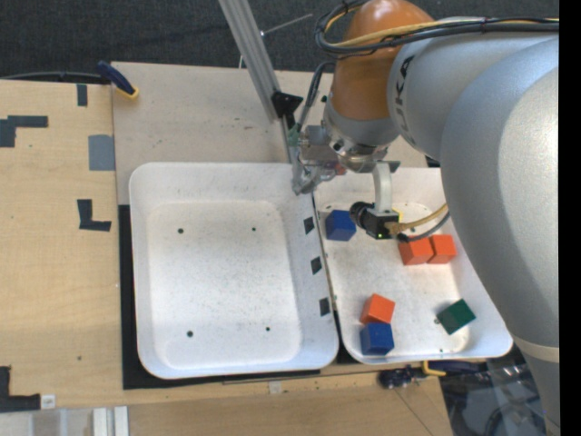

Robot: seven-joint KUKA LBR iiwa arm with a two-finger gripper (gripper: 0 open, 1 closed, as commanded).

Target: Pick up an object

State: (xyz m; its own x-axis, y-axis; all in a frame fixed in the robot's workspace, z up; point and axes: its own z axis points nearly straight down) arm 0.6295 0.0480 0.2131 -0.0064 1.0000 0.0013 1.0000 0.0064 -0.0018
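We find the gripper (303,178) over the far rims where the left bin (218,271) and right bin (418,298) meet, close to their shared wall. In the right bin, the upper blue cube (340,226) lies just below and right of the gripper, apart from it and near that wall. Bare floor separates it from the orange cube (379,309), which touches the lower blue cube (377,338) near the front rim. The green cube (457,316) stands apart. Two orange blocks (416,251) sit side by side, touching. The arm (472,107) covers the right bin's far right corner. We cannot tell whether the gripper is parted or closed, nor whether it touches the rim.
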